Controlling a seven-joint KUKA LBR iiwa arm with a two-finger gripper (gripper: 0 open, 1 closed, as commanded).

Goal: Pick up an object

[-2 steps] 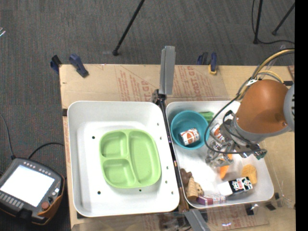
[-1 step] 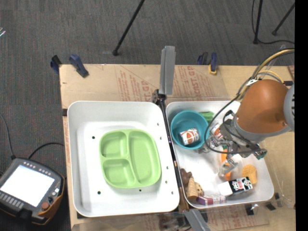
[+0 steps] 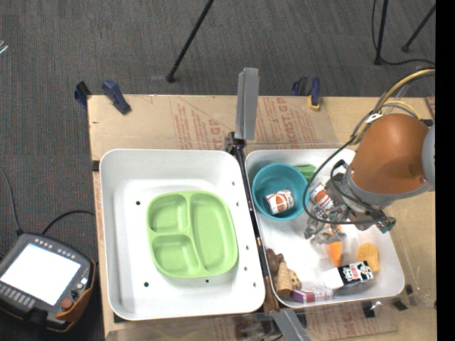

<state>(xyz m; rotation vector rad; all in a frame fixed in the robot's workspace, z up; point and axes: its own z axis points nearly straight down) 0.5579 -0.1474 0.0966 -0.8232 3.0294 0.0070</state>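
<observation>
orange-label can in teal bowl; tool beside; text unreadable

Dark grey carpet, tripod legs, cardboard-topped bench

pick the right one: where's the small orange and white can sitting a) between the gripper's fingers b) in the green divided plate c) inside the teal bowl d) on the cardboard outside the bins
c: the small can lies inside the teal bowl at the back left of the right bin, apart from the green divided plate in the left bin and to the left of the gripper.
</observation>
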